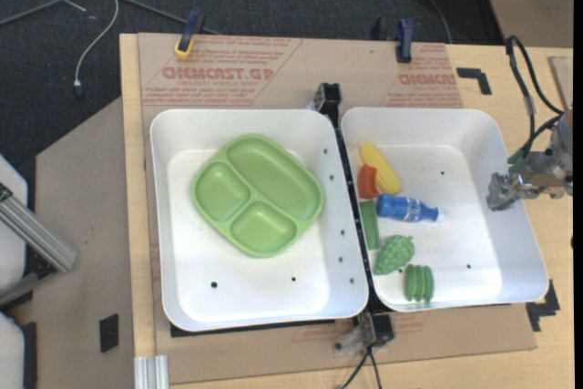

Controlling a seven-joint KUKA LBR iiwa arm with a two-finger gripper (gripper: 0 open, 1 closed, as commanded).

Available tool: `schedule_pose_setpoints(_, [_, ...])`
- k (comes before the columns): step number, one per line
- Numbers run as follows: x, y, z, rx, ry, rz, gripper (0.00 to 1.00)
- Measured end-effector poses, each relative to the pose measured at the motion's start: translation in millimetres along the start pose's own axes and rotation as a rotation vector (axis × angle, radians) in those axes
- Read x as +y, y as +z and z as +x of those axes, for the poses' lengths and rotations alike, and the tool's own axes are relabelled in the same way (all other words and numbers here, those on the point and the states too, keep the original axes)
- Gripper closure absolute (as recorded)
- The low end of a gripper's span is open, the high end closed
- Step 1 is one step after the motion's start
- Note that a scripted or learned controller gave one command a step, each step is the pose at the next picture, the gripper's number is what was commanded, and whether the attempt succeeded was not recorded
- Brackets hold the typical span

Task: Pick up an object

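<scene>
Camera view: the gripper hangs over the right bin's three o'clock rim; whether it is open cannot be told, and nothing shows in it. The blue bottle, toward nine o'clock, looks light, rigid and slippery; its middle suits grasping.

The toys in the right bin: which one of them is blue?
The blue bottle, lying on its side in the middle of the row. The corn above it is yellow, and the toys below it are green.
</scene>
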State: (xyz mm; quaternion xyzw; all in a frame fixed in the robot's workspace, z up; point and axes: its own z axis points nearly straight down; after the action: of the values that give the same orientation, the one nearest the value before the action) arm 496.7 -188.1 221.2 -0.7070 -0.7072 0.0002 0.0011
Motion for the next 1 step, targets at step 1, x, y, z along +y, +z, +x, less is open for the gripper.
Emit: schedule_pose_setpoints(1, [0.1,-0.1,0.0,0.000,0.000,0.000,0.00])
